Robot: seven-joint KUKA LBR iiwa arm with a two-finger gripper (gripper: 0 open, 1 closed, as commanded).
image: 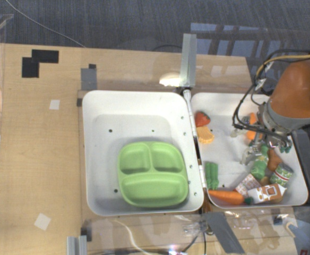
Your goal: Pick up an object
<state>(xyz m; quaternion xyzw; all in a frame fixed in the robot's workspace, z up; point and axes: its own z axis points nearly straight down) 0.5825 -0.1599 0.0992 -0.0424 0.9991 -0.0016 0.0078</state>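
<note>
Low over the right side of the right bin (226,104), the gripper (257,154) hangs beneath the grey wrist and orange band of the arm (298,92), which comes in from the right edge of the frame. Whether it is apart, together or clamped on something cannot be told; it sits right among a heap of small objects.

Left of centre, the left bin (99,108) holds a green divided plate (153,174) in its lower half. Along the right bin's left wall lie a red piece (202,119), then just below it a yellow-orange piece (206,137). Lower down is a green ridged item (212,175), and under that a carrot (226,197) along the bottom wall. Further right, in the lower right corner, sit a small printed packet (246,185), a white-and-brown carton (266,194), a green packet (260,169) just under the gripper, and a green-labelled can (282,175). An orange item (251,135) shows beside the wrist.
</note>
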